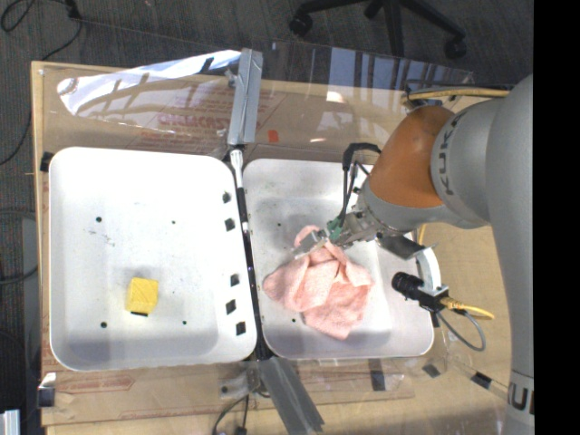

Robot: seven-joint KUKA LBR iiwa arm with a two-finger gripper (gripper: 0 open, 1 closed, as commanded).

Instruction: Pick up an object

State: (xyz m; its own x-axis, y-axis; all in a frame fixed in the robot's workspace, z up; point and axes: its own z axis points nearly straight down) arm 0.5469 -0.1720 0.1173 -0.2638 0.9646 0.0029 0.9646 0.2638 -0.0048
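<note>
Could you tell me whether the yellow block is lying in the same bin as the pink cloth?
No, the yellow block lies in the left bin, while the pink cloth lies in the right bin.

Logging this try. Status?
Gripper down at pink cloth, right bin. Grasp unconfirmed. Yellow block in left bin. Nothing blocking.

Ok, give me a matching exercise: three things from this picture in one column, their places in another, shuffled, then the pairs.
Things:
1. sponge
2. cloth
3. gripper

Places:
A. at the cloth's upper edge
B. heaped in the right bin
C. left bin, near its front

Pairs: 1-C, 2-B, 3-A
</note>
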